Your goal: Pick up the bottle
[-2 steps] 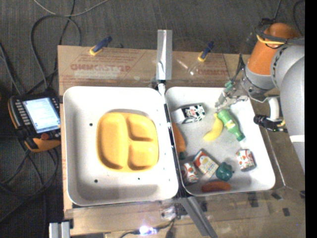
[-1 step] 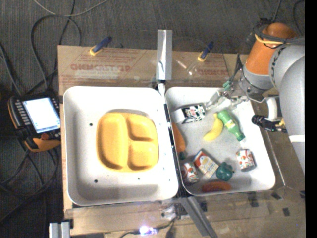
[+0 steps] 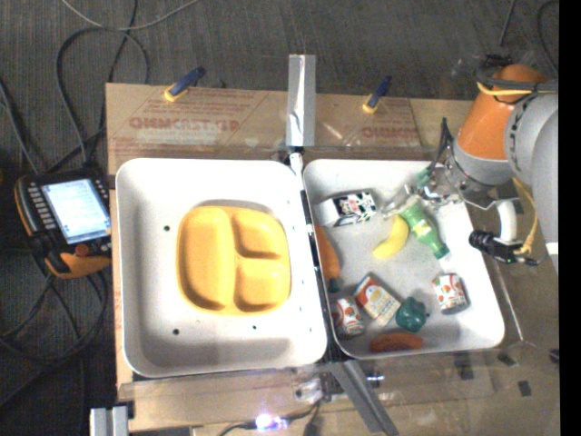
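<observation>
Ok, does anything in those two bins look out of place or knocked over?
One thing: a carrot lies along the divide between the bins, at the right bin's left wall, not flat on its floor. In that bin the green bottle lies on its side, against a banana. The left bin's yellow tray sits level.

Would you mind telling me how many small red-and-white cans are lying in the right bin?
2. One can lies near the bin's front left corner, beside the carton; the other can lies toward the front right. Others may be hidden under the arm.
</observation>
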{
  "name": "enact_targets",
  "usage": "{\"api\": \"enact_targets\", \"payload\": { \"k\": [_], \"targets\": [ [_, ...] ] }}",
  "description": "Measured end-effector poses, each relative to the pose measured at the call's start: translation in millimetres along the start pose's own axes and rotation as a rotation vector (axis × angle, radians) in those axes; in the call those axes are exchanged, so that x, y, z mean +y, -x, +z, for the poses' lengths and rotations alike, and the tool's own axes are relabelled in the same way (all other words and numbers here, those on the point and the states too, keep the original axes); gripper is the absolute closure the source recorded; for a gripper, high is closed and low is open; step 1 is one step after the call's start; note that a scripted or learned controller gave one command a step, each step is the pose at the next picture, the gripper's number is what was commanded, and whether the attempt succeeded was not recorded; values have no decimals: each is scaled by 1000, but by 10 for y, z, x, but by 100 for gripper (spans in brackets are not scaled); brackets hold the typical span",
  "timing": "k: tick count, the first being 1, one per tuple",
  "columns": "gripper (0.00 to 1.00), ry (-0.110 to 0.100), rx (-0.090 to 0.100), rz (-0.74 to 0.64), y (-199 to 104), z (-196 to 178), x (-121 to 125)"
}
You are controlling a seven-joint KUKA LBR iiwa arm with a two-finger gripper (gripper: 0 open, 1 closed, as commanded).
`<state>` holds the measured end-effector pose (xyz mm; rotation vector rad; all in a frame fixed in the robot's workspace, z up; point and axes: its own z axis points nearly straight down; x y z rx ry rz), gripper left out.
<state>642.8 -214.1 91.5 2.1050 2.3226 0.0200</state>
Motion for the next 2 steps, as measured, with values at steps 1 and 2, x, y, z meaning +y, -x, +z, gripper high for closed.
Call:
{"api": "enact_targets", "payload": {
  "k": [1, 2],
  "targets": [
    [100, -2, -4, -1, 3, -76, -5],
    [100, -14, -5, 54, -546, -1398, 99]
  ]
}}
